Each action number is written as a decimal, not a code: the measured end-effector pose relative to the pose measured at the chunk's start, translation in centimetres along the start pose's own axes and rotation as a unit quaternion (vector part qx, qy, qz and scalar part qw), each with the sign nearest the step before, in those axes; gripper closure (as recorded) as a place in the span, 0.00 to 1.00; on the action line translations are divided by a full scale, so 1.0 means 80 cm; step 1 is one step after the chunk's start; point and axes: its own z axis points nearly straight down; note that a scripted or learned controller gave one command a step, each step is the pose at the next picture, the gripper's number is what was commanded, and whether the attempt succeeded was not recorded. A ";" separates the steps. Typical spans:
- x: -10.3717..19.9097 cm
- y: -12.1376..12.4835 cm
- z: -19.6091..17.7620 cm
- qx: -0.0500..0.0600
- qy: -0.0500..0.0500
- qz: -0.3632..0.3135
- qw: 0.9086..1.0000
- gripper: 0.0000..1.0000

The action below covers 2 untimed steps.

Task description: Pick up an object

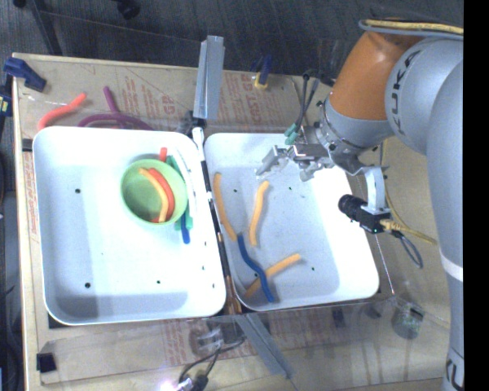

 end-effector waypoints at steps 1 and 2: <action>-0.023 0.015 0.173 -0.001 -0.001 -0.032 0.999 0.00; -0.024 0.015 0.161 0.000 -0.002 -0.035 0.999 1.00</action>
